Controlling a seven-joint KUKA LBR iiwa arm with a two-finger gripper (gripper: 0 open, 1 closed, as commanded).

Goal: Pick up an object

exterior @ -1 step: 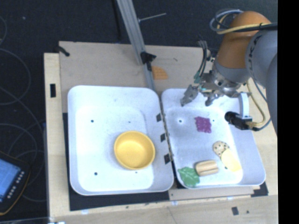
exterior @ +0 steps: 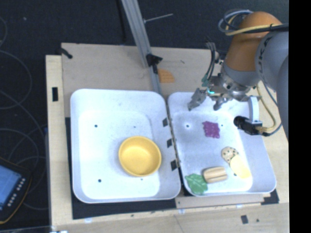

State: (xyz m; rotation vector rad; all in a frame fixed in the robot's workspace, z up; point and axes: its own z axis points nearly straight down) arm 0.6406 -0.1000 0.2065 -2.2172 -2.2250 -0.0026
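The jaws of the grey two-finger gripper (exterior: 207, 101) stand spread open and hold nothing, over the far end of the right white bin (exterior: 260, 154). The small purple crumpled object (exterior: 211, 128) lies just below them.

purple scrap (exterior: 211, 129), dotted die (exterior: 229, 154), yellow piece (exterior: 240, 168), tan roll (exterior: 215, 174), green bit (exterior: 196, 183) lie in the right bin (exterior: 260, 149).

One fixed camera looks down at a slant on both bins (exterior: 121, 144), arm (exterior: 252, 42) entering right.

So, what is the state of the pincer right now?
Pincer: open, holding nothing, above the far end of the right bin.
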